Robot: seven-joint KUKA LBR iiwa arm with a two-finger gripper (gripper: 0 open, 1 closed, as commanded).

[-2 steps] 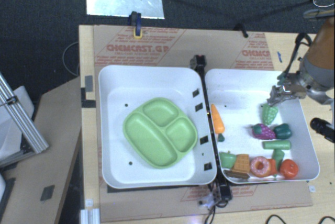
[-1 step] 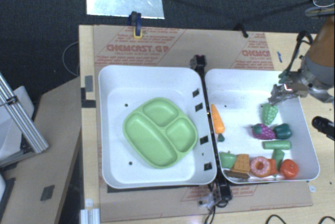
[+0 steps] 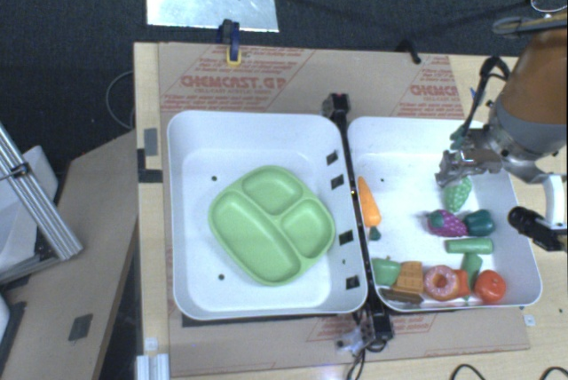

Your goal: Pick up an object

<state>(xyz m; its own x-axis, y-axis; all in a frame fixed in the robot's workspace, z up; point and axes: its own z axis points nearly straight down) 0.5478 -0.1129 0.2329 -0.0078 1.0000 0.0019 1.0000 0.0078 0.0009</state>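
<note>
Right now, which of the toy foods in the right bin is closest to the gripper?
The green grape bunch, directly under the gripper. The purple grapes lie further down; the carrot lies well to the left.

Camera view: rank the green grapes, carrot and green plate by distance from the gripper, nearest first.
From the gripper:
1. Green grapes, right bin, directly beneath it.
2. Carrot, right bin, by the divider.
3. Green plate, left bin, farthest.

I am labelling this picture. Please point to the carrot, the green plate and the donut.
carrot (image 3: 368,203): camera view, middle of its orange body.
green plate (image 3: 271,225): camera view, ridge between its compartments.
donut (image 3: 441,281): camera view, pink frosted ring.
</note>
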